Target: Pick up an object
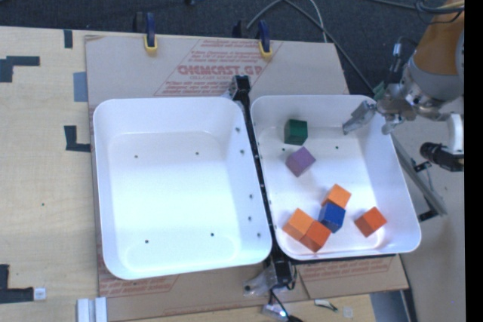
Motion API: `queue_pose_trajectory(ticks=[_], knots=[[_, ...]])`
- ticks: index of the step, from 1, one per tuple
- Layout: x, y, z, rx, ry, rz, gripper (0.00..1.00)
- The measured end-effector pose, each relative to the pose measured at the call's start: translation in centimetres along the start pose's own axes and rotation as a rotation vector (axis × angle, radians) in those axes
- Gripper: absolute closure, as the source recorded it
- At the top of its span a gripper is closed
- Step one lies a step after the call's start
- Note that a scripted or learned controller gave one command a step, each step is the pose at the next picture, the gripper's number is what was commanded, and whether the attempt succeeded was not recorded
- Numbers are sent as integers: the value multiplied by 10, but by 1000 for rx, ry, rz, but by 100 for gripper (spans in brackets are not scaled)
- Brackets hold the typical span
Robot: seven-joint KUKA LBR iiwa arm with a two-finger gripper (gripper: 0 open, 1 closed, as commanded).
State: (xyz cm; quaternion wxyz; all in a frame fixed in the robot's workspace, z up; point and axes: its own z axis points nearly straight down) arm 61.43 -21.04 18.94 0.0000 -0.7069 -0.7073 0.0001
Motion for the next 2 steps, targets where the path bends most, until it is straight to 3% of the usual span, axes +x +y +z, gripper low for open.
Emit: queue_pose_trajectory(ticks=[1, 2], knots=[[47, -20, 104, 5, 2, -2, 0], [104, -67, 100, 0, 1, -2, 0]])
